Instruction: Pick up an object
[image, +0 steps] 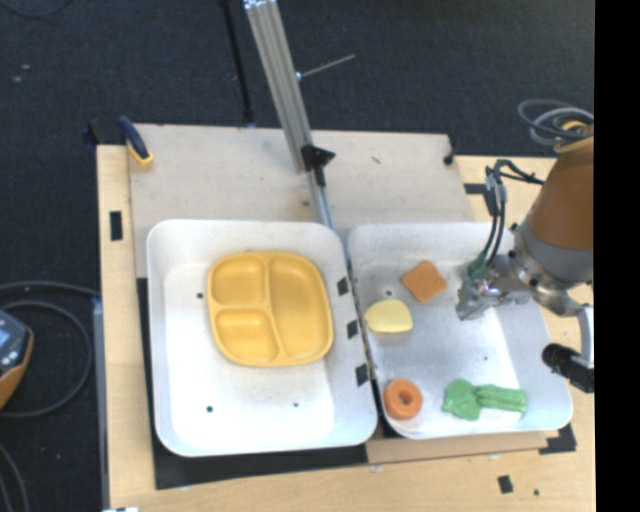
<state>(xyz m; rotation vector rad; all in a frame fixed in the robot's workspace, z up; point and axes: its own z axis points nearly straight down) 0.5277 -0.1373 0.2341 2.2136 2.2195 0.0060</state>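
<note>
The right bin (460, 400) holds several small objects. An orange block (424, 281) lies near its back, a pale yellow lump (388, 318) sits by its left wall, an orange ring (403, 399) rests at its front left, and a green toy (484, 399) lies at its front. My gripper (472, 303) hangs over the right side of this bin, just right of the orange block, with nothing visible between its fingers. The orange-banded wrist (563, 205) rises behind it at the right edge.
The left bin (180, 410) carries a yellow divided plate (270, 306). A metal post (285, 90) slants up from the bench behind the bins. Cables (495, 215) trail off the wrist. Bare bin floor lies between the yellow lump and the green toy.
</note>
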